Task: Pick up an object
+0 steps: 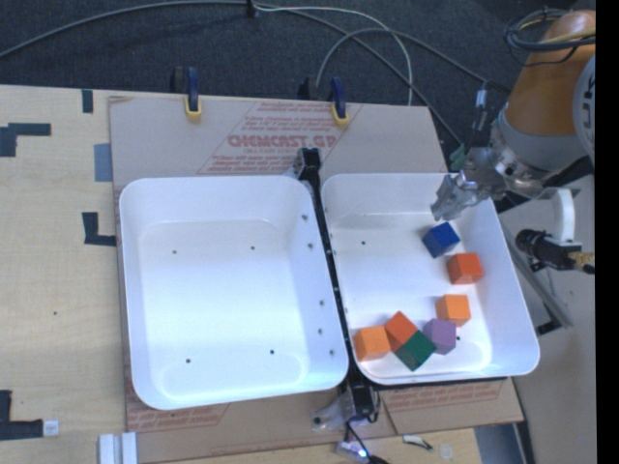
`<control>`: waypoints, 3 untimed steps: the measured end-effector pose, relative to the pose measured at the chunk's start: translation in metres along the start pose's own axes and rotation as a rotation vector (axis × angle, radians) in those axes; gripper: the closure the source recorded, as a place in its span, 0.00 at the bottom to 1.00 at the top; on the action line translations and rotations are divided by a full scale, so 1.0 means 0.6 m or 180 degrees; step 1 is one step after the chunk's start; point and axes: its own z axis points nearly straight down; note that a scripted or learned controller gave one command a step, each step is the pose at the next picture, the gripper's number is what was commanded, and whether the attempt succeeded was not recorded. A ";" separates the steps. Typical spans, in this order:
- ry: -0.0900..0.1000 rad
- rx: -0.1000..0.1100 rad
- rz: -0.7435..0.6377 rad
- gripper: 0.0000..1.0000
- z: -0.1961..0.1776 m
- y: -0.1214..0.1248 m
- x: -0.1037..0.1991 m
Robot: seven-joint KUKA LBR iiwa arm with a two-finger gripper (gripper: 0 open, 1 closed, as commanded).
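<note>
- Nearest the camera, at the right bin's (503,361) front edge, lies a cluster of blocks: an orange cube (371,342), a red-orange cube (400,329), a green cube (416,350) and a purple cube (440,334), packed so that neighbours touch or nearly touch.
- That cluster sits well apart from the gripper (449,201), toward the front of the bin and a little to the view's left of it.
- Another orange block (454,308) lies just beside the purple cube, on the side nearer the gripper.
- One more orange block (465,268) lies between that block and the gripper, slightly toward the bin's right wall.
- Closest to the gripper is a blue cube (441,239), just beside and in front of the fingertips; whether it touches them cannot be told.
- Over the bin's back right part hangs the gripper, pointing down into the bin, with nothing seen between its fingers.
- Whether those fingers stand apart or together cannot be told, as they blur into one grey shape.
- Behind the gripper the arm (551,85) rises to the view's right, with its orange band above the wrist.
- Left of the gripper, past the black divider (324,249), lies the left bin (131,259), touching the right bin along that divider.
- Both bins rest on a cardboard sheet (261,133), held at its back edge by two clamps (191,93) well behind and left of the gripper.
</note>
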 end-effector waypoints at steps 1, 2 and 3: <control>-0.0001 0.0000 0.0000 1.00 0.014 0.033 0.081; 0.0000 0.0000 0.0001 1.00 0.023 0.032 0.164; 0.0000 0.0000 -0.0003 1.00 0.031 0.061 0.264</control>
